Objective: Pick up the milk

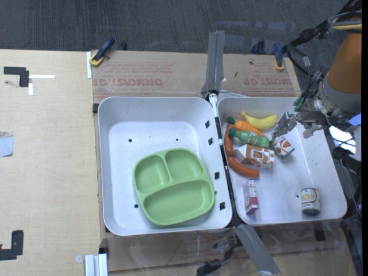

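Camera view has the arm (345, 68) coming in from the right, its hand (286, 125) low over the right bin (333, 177), just above a small red and white carton (283, 146). I cannot tell whether the hand is apart or together from here, and nothing shows gripped in it.

Which item is the milk is a guess: likeliest the orange and white carton (257, 156) lying among the carrots (241, 164), beside a green item (251, 138) and a banana (260, 121). A pink carton (250, 196) and a can (310, 201) lie nearer the front. All rest on the bin floor, so by my reckoning the pick is not yet made; closing, gripping and lifting remain.

The left bin (115, 171) holds a green plate (172, 187).

Cardboard (138, 76) behind the bins carries red print, upside down, too faint to read with confidence. Carton labels are too small to read.
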{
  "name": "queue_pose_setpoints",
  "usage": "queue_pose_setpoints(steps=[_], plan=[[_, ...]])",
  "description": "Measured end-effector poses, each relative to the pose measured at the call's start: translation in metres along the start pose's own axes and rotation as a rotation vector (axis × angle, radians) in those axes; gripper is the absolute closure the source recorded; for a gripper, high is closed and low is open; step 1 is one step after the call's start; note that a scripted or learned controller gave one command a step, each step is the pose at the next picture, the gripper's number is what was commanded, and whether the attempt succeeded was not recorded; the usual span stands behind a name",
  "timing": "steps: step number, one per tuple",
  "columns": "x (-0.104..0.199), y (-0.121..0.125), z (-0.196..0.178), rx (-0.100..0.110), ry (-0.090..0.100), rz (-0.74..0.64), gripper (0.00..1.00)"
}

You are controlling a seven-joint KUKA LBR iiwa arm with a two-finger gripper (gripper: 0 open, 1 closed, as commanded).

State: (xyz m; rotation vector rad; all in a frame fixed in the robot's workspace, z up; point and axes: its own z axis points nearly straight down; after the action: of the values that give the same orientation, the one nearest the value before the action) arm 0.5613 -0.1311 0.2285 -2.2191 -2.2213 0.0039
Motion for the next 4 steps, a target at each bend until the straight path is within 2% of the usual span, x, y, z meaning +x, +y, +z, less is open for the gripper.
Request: queue_pose_setpoints(steps=[1, 2, 3, 4], plan=[[0.031, -0.033, 0.137, -0.002, 0.001, 0.037, 0.00], [0.030, -0.034, 0.128, -0.001, 0.000, 0.043, 1.00], [0.063, 0.038, 0.036, -0.002, -0.001, 0.174, 1.00], [0.033, 0.038, 0.056, 0.000, -0.001, -0.090, 1.00]])
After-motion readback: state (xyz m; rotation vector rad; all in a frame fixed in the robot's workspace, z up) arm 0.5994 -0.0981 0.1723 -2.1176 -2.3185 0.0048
